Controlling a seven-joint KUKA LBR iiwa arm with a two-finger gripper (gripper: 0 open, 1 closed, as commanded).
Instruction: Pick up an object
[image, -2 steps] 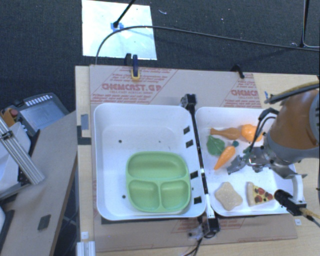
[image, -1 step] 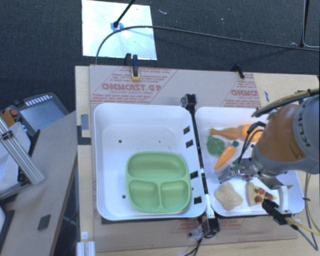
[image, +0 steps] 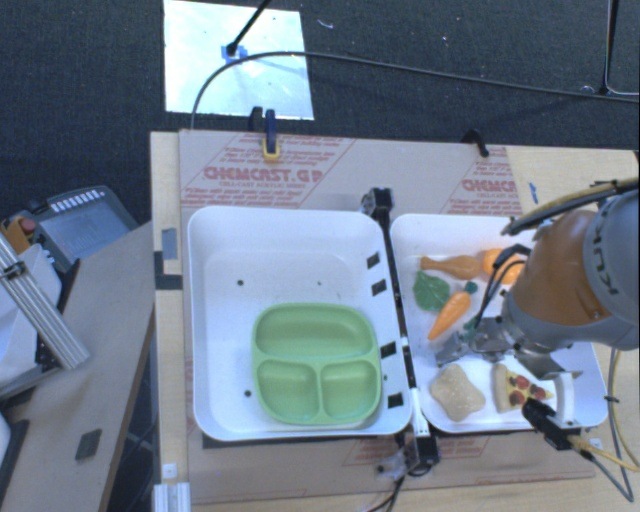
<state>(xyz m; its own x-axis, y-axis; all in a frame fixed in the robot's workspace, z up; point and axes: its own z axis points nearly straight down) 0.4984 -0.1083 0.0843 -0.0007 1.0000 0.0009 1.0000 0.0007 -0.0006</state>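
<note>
Overhead, the tabletop carries two white bins side by side. A green divided plate lies in the left bin. The right bin holds toy food: a carrot, a green leafy piece, an orange-brown drumstick, a pale bread piece and a pizza slice. The grey arm with its orange band reaches over this bin. Its end effector sits low between the carrot and the bread; whether it is released or clenched cannot be told.
</note>
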